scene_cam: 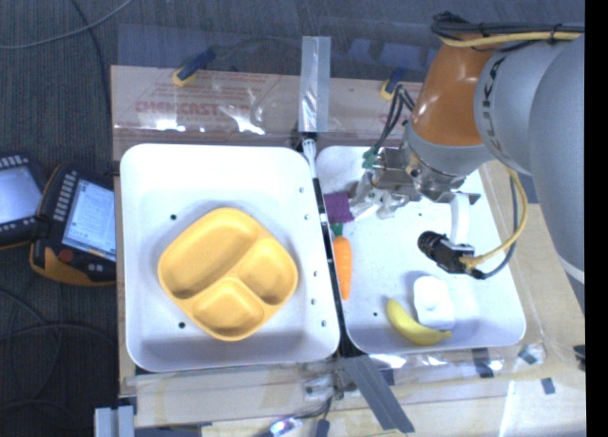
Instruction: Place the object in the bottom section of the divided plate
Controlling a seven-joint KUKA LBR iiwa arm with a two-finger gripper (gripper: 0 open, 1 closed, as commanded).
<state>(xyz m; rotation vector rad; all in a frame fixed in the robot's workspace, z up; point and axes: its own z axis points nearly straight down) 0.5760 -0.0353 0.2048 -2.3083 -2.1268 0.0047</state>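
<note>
Seemingly mid-reach, the gripper hung by the purple block; fingers' state unclear. Next: grasp it, then carry to the yellow divided plate.

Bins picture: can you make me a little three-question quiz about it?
1. True or false: the yellow divided plate lies in the left bin.
2. Which lies right next to the banana in the right bin? A) a white block B) a red cup C) a green ball
3. Fill in: the carrot lies along the right bin's ____ wall.

Key: 1 true; 2 A; 3 left. The purple object sits by the tool, just above the carrot.
</note>
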